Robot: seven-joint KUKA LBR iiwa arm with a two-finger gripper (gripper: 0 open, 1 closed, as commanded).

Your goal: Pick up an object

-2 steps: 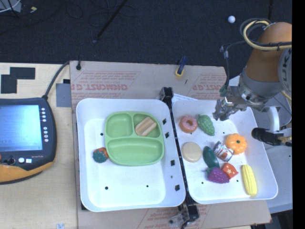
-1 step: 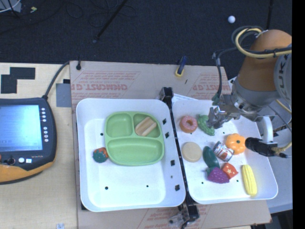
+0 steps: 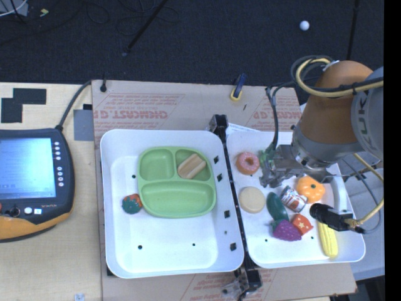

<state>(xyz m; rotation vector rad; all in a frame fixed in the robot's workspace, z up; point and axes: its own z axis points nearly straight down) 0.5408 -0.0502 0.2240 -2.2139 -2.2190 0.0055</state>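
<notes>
Lying below pincer [image 3: 273,175]: green pepper [image 3: 276,205]

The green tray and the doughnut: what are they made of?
The green tray looks like moulded plastic: one even colour, smooth rounded compartments, a dull sheen. The doughnut seems a plastic or rubber toy, with flat pink icing and no crumb texture; which of the two I cannot tell.

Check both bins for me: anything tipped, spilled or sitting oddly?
Nothing looks spilled or damaged. The right bin is crowded: corn, grapes and other toys lie bunched together. In the left bin, a strawberry-like toy lies against the green tray.
</notes>
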